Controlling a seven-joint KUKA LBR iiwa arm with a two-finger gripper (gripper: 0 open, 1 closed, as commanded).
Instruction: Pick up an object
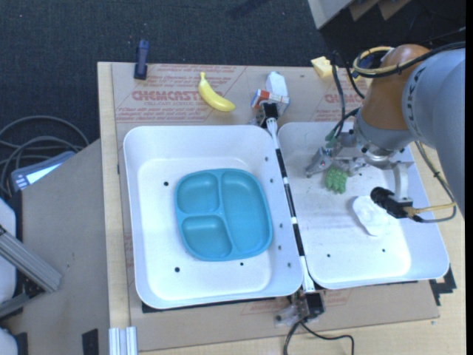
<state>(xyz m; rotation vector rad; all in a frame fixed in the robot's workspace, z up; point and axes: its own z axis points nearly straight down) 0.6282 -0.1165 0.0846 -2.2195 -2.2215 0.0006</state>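
Right bin (399, 268): the arm reaches in from the right, orange band above the wrist, pincer (336, 160) low over the bin's upper-left part. A small green toy (337, 180) lies on the bin floor just below the pincer tips — touching or nearly so, I cannot tell which. Nothing sits visibly between the tips, so no hold to record. Spread or pressed together: cannot tell, the tips are too small and cluttered by cables.

The toy's long axis runs roughly up-down in view, slightly tilted. It lies toward the near edge from the pincer, so the coming move likely needs a short shift that way before descent.

A white lump (369, 214) lies near, lower right of the toy, apart from it.

Left bin (148, 272) holds a blue tray (222, 214). A banana (213, 96) lies on the desk (177, 87) beyond.
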